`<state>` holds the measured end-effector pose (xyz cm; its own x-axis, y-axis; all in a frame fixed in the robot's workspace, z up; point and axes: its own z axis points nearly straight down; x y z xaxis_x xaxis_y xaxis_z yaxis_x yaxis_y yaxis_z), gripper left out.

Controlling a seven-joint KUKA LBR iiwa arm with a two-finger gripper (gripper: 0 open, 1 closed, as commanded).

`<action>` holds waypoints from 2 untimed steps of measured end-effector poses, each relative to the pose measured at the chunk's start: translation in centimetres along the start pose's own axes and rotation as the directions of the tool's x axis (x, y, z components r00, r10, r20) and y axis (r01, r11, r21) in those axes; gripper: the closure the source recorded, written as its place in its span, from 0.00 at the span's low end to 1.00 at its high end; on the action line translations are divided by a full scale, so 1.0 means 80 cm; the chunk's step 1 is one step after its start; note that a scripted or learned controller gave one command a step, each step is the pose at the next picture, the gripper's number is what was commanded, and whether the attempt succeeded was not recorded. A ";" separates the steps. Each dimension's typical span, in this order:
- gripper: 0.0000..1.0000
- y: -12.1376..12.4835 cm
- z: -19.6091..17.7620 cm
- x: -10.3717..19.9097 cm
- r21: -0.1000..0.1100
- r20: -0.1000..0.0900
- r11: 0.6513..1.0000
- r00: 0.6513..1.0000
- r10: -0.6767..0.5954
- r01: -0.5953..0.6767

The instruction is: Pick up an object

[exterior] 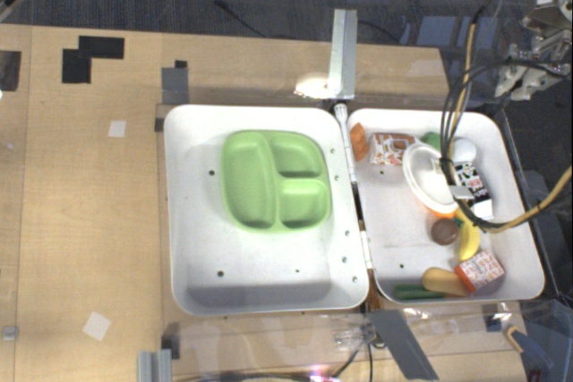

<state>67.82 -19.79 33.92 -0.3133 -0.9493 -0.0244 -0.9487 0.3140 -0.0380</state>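
Closest to the lens, at the 6 o'clock edge of the view, a grey bracket (pixel 403 352) and some thin wires lie on the wooden tabletop (pixel 81 219) just below the seam where the two bins meet.

Above them, the left bin (pixel 192 277) carries a pale green divided tray (pixel 273 179), which lies flat near its middle.

The right bin (pixel 394 246) holds the loose things that could be picked. Along its 6 o'clock wall a dark green piece (pixel 412 291) lies beside a tan, roll-shaped item (pixel 443 280), and this item touches a red-and-white carton (pixel 483 268) towards 5 o'clock. Just above these, a banana (pixel 467 239) lies next to a brown ball (pixel 444 231). Near the bin's centre sits a white bowl (pixel 425 179) with an orange rim, tipped slightly. A black-and-white box (pixel 468 181) sits at its 3 o'clock side and a small white round thing (pixel 463 148) lies above that. Towards 12 o'clock a printed snack packet (pixel 390 149) lies between a small orange item (pixel 358 141), at the bin's 11 o'clock corner, and a green piece (pixel 432 140).

A yellow cable (pixel 452 116) and black cables drop from 1 o'clock and loop over the right side of this bin.

The arm (pixel 540 58) sits at 2 o'clock, outside the bins and well apart from every object. Its end is cluttered and partly cut off by the frame, so whether the jaws are released or clenched cannot be told. Nothing is seen between them.
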 end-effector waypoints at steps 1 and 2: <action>1.00 0.082 0.024 0.038 -0.036 -0.016 0.984 0.984 -0.178 0.177; 1.00 0.079 0.009 0.035 -0.028 -0.015 0.984 0.984 -0.177 0.177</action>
<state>60.98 -20.45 32.87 -0.1406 -0.9901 -0.0028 -0.9900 0.1407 -0.0138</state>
